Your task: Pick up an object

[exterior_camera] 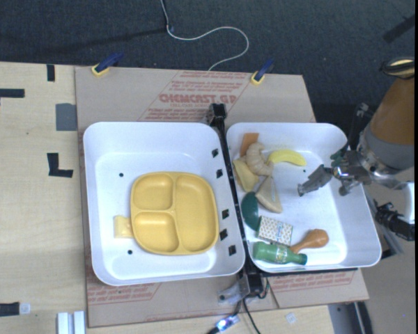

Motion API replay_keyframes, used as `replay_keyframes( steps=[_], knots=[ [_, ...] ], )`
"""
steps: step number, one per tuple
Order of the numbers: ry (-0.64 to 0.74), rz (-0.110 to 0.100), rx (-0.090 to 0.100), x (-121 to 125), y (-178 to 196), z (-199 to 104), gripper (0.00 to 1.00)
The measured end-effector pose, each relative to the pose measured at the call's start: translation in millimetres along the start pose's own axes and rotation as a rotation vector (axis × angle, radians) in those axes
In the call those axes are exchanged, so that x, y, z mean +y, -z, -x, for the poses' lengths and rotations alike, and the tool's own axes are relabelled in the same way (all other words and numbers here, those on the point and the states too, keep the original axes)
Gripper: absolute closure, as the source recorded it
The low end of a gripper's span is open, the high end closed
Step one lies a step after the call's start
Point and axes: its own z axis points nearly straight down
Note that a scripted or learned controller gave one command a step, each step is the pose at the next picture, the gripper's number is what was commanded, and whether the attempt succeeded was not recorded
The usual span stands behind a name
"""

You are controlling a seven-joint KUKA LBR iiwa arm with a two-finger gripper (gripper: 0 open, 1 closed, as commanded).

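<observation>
Gripper point(313, 184) hangs over the right bin point(355, 245), reaching in from the right edge, its dark fingers point(319, 178) pointing left toward the pile of objects. How far apart those fingers stand I cannot tell from this angle; they read as one dark wedge, and nothing shows between them. Bare white bin floor lies under the tips.

Over on the left side of that bin, the objects crowd together. A yellow banana point(287, 158) lies just beside the fingertips, up and to the left, apart from them. Next to it sits a tan knobbly piece point(254, 161) with an orange piece point(248, 143) tucked behind it. Below those, a pale wedge point(267, 196) leans down toward a dark teal rounded object point(251, 211) against the bin's left wall. Lower still there's a small speckled white block point(274, 229), then a green bottle point(279, 254) lying on its side along the near wall, and an orange drumstick-shaped toy point(311, 241) just beside it.

Left bin point(101, 158) holds a yellow divided plate point(174, 212), lying flat in the middle, with a small pale yellow tab point(122, 226) at its left edge. Both bins rest on a cardboard sheet point(188, 92).
</observation>
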Motion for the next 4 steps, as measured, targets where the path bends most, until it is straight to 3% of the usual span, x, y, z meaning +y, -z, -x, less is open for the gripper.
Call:
replay_keyframes(
  steps=[1,3,4],
  knots=[
    [0.003,0.012,-0.002,2.7,6.6,-0.1,0.0],
    [0.005,0.007,-0.001,4.3,-101.7,-7.8,0.0],
    [0.005,0.012,-0.004,4.5,-126.6,-8.8,0.0]
  ],
)
